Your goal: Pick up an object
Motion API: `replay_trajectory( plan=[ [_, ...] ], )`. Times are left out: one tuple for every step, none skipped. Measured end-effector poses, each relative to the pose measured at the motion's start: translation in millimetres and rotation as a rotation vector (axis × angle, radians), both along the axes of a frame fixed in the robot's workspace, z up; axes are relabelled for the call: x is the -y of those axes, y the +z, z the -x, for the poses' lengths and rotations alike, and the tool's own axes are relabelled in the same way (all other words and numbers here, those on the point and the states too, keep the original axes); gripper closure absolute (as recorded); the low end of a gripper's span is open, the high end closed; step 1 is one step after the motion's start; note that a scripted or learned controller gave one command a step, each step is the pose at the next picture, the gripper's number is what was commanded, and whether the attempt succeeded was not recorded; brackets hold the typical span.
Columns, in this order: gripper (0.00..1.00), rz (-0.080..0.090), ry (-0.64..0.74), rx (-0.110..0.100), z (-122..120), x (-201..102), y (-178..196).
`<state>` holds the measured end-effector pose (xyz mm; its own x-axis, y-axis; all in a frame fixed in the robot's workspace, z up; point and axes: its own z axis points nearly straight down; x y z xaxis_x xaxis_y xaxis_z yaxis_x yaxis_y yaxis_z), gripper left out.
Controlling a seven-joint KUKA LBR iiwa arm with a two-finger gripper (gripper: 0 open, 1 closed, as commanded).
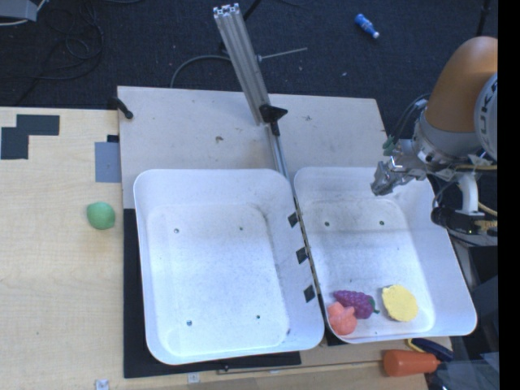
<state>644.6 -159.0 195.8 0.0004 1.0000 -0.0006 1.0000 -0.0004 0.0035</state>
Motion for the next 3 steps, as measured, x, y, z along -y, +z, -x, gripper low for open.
replay_trajectory(
  plan=[
    [1.00, 0.000, 0.000, 0.000, -0.6, 4.0, 42.6],
    [1.00, -0.002, 0.004, -0.004, -6.4, -49.5, 32.6],
    [1.00, -0.002, 0.003, -0.004, -7.6, -97.2, 41.7]
  ],
)
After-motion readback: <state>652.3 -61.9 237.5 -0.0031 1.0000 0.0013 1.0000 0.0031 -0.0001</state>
